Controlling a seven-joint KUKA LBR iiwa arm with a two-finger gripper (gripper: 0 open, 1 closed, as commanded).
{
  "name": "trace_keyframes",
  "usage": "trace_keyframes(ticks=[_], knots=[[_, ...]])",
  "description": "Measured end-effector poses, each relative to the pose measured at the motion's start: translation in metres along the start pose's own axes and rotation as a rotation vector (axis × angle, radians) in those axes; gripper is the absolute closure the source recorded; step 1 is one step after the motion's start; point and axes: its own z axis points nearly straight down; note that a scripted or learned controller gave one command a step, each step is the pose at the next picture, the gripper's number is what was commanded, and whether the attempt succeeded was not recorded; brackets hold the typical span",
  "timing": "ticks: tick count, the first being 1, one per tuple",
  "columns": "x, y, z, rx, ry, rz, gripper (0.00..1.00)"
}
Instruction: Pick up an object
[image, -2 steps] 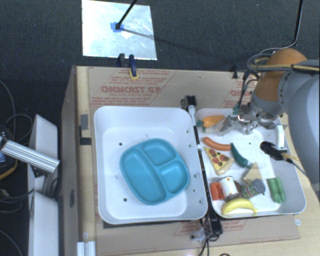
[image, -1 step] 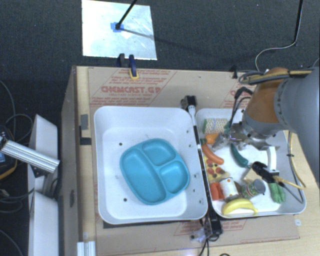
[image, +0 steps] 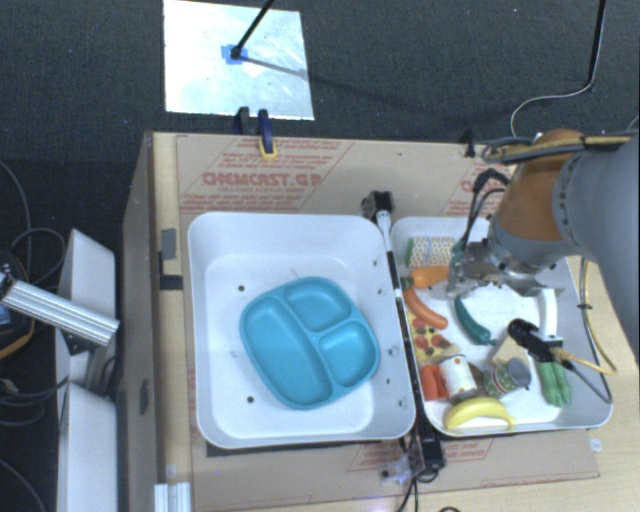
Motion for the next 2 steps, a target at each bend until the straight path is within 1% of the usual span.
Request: trace_keyframes(ticks=[1,2], knots=[[0.000,0.000,0.000,0.000,0.000,0.000,0.00],[-0.011,-0.046,0.011,0.004,0.000,0.002,0.00]])
